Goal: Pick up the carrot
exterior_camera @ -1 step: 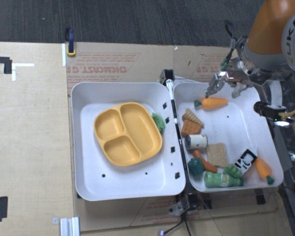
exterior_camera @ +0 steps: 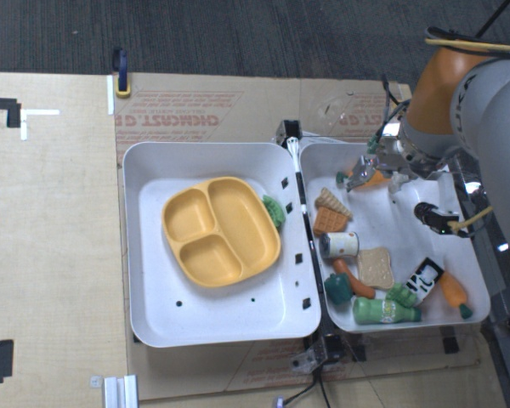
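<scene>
An orange carrot with a green tip lies in the front right corner of the right bin, beside a black-and-white card. My gripper hangs over the far left part of that bin, well behind the carrot. A small orange piece shows right beside the gripper's tip; whether it is gripped is hidden. Another long orange-red piece with a teal end lies near the bin's front left.
The right bin also holds a waffle-like wedge, a white can, a bread slice and a green bottle. In the left bin sits a yellow divided plate with a green item at its right.
</scene>
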`<state>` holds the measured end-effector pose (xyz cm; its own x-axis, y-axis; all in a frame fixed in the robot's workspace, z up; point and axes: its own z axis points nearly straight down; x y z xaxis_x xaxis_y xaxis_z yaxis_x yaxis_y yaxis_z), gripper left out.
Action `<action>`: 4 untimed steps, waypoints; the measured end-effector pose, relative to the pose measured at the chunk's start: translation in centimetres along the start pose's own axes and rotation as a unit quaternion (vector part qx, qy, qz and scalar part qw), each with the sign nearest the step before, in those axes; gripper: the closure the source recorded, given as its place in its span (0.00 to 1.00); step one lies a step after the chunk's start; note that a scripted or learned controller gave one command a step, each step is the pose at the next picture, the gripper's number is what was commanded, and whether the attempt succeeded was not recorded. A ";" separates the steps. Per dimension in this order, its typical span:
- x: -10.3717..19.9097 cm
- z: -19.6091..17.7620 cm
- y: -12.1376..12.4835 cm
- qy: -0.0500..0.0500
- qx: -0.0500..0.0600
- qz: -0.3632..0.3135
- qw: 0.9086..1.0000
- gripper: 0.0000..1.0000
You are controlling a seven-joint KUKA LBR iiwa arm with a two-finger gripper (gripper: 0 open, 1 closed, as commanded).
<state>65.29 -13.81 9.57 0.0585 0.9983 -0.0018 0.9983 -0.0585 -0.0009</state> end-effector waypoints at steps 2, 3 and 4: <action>-5.8 -1.5 0.9 0.008 0.011 0.011 1.000 1.00; -5.8 -1.5 0.9 0.008 0.011 0.011 1.000 0.00; -7.3 0.0 1.3 0.008 0.004 -0.032 0.999 0.00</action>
<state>66.12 -21.16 9.62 -0.0053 0.9999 0.0146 1.0000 0.0054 -0.0077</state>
